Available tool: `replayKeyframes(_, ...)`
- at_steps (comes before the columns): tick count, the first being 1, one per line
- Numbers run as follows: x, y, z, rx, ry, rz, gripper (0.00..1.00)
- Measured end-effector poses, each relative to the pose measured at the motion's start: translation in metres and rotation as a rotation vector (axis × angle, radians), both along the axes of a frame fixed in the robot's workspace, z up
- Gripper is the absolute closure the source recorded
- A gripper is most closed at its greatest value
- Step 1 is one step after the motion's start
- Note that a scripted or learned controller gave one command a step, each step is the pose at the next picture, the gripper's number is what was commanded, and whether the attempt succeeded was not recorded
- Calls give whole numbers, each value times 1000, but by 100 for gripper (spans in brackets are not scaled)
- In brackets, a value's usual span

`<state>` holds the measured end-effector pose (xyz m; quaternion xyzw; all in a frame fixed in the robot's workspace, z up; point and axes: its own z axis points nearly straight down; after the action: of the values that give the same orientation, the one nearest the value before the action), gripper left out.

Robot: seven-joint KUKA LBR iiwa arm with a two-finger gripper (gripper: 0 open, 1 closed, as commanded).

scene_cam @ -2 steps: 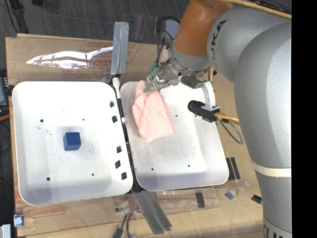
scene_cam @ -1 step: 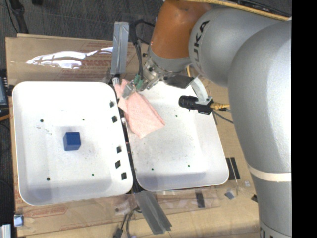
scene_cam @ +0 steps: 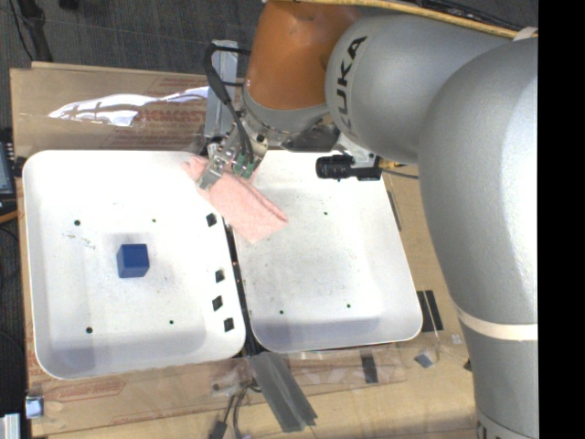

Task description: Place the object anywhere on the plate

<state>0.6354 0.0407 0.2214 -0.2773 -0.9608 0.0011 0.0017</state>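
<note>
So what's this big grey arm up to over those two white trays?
The KUKA arm reaches in from the right, and its gripper sits at the far end of the seam between the two white bins. A pink cloth-like piece hangs just below the gripper, draping over the right bin's near-left edge; it seems to be lifted, though the grip itself is hard to make out. A small blue cube lies alone in the left bin.

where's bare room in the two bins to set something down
Left bin: bare all around the blue block, widest toward its far edge. Right bin: bare across the middle and near side. Crowded at the far shared edge, where the pink cloth hangs by the gripper.
</note>
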Motion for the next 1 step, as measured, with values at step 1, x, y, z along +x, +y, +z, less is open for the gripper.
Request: replayKeyframes(1,1,58,7,1,-6,403,100)
